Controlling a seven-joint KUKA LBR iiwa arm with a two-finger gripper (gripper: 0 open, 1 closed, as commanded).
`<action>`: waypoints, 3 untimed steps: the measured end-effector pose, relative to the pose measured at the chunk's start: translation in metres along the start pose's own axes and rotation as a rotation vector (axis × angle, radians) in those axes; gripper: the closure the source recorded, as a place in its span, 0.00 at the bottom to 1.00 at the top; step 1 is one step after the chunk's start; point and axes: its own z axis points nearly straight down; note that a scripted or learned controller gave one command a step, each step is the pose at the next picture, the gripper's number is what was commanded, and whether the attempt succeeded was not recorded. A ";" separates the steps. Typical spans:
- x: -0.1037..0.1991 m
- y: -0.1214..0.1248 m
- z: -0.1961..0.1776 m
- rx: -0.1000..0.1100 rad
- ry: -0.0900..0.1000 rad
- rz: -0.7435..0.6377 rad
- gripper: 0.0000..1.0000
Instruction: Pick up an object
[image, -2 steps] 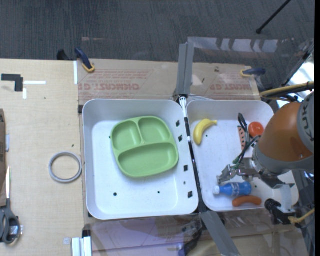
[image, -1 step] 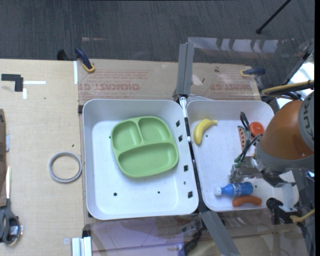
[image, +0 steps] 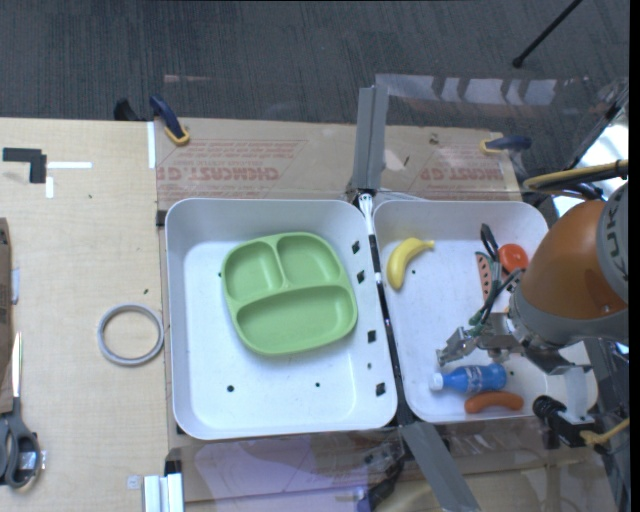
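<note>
In the right bin (image: 440, 215), gripper (image: 462, 347) above blue bottle (image: 475, 379), label unreadable

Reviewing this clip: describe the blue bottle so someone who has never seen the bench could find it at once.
Look in the right-hand white bin, the one the arm reaches into, along its near edge. The blue bottle lies on its side there, just below the gripper. It is the only blue item, with a white cap, and the orange sausage-shaped piece lies right beside it.

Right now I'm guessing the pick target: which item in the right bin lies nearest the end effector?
The blue bottle, just below the end effector; the banana lies farthest.
</note>
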 end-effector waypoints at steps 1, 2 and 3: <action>0.026 0.000 0.007 -0.003 -0.001 -0.006 0.00; 0.024 0.001 0.000 -0.001 -0.001 -0.002 1.00; 0.024 0.001 0.000 -0.001 -0.001 -0.002 0.00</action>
